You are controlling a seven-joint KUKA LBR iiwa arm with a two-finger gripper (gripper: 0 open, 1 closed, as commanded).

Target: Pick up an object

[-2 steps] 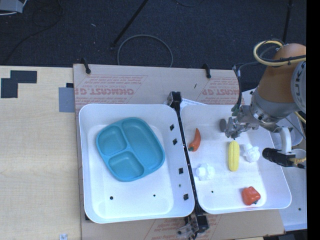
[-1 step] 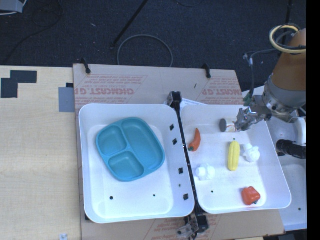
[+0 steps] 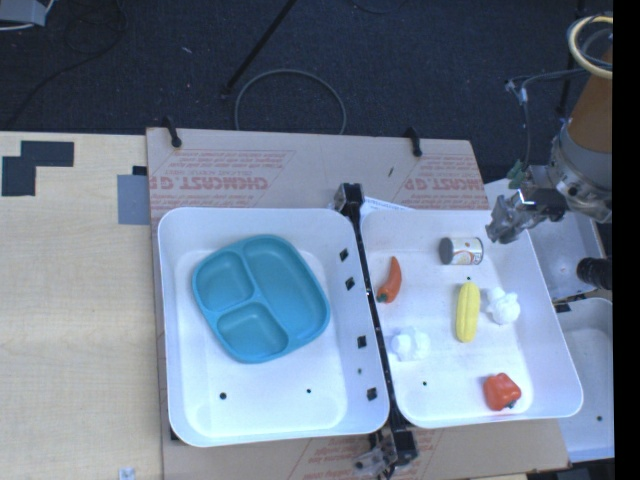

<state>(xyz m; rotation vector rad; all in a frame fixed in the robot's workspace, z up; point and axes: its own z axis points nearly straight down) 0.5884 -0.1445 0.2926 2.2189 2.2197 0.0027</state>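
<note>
1. Fingers [image 3: 503,223] hang over the far right rim of the right bin [image 3: 560,358]; too small and dark to tell whether spread or pressed together. Nothing visible between them.
2. Landmark for all places: the small can [image 3: 461,251], lying on its side in the right bin just left of the fingers, apart from them.
3. Nearest the camera: red pepper toy [image 3: 502,391], well below the can, near the bin's front right corner. Looks like light, hard plastic; lumpy, so grip across its body.
4. White lump [image 3: 408,344], below and left of the can. Material unclear.
5. Yellow corn toy [image 3: 467,311], just below the can, long axis near-to-far; beside it a second white piece [image 3: 502,307]. Probably stiff, light; pinch across the narrow width, mid-length.
6. Orange-red chilli toy [image 3: 390,280], left of the can by the divider. Thin, may slip.
7. Can: likely target. Probably rigid, smooth, prone to roll; close across its curved sides.
8. Blue divided plate [image 3: 262,296], far left of the can, in the left bin [image 3: 200,398].
</note>
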